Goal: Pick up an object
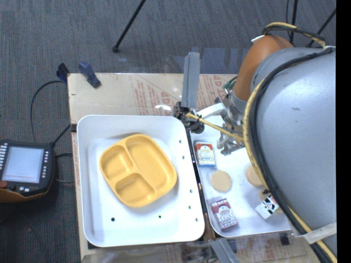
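Observation:
The right bin [241,229] holds several small items. A small blue and red box [205,153] lies near its left wall. In front of it rests a tan round disc [221,181], and closer still a red box [224,213]. A white and black piece [267,206] sits by the arm's edge. A second tan disc [253,175] is partly hidden by the arm. My gripper [226,142] hangs low over the back of the right bin, just right of the blue and red box. The bulky grey arm [296,141] covers the bin's right side.
The left bin [93,212] holds a yellow divided plate [137,170]. A grey upright post [191,84] stands behind the gap between the bins. A handheld control pendant [24,169] lies on the floor at left. A tripod leg [131,21] crosses the carpet behind.

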Action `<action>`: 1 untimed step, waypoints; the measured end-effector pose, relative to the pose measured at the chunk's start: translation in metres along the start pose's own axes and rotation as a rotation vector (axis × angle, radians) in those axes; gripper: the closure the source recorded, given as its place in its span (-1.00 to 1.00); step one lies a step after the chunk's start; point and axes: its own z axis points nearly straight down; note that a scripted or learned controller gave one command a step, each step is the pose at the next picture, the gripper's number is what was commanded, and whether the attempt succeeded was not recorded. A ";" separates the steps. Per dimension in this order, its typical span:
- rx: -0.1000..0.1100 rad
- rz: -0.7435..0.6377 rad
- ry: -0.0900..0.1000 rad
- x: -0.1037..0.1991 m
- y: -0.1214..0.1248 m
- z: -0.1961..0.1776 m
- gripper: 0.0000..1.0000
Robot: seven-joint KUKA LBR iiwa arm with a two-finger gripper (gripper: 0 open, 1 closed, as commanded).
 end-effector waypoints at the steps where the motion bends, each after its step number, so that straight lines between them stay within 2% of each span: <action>1: 0.001 0.004 0.002 0.027 -0.019 -0.001 1.00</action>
